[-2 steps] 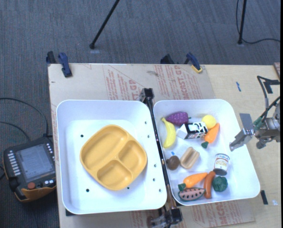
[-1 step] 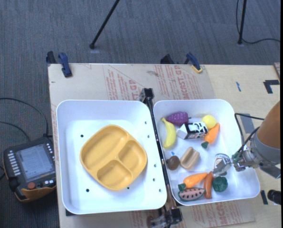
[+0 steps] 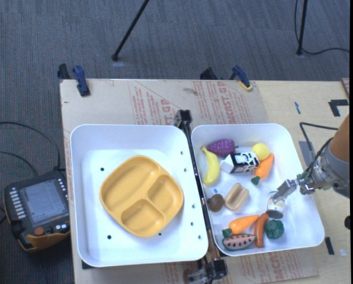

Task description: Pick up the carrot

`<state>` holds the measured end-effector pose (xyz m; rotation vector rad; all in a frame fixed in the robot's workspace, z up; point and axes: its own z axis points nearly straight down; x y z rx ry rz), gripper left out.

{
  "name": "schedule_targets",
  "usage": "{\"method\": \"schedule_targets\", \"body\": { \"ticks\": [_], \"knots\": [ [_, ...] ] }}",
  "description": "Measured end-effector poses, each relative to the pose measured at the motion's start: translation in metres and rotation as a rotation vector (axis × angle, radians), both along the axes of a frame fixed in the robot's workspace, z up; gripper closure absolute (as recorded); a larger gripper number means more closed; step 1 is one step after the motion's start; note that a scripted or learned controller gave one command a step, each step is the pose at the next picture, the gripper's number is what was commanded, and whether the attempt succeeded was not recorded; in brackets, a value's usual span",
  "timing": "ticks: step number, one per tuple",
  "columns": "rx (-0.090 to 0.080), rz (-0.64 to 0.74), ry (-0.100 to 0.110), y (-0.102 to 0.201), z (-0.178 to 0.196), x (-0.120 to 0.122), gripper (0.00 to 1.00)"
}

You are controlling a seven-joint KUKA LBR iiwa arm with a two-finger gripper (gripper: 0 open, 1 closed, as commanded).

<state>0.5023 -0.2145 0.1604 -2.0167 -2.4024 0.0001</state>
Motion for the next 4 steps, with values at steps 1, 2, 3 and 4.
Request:
{"method": "schedule_targets", "body": {
  "ticks": [1,2,3,4],
  "knots": [
    [-0.003,-0.083,-0.011,0.057,-0.056,-0.023,0.00],
    [0.001,-0.056,0.005,0.103,-0.075,-0.027,0.00],
    [0.003,-0.065,0.010,0.101,-0.066,-0.029,1.00],
    [0.003,-0.172,0.000,0.204,0.028,-0.023,1.00]
  ]
}}
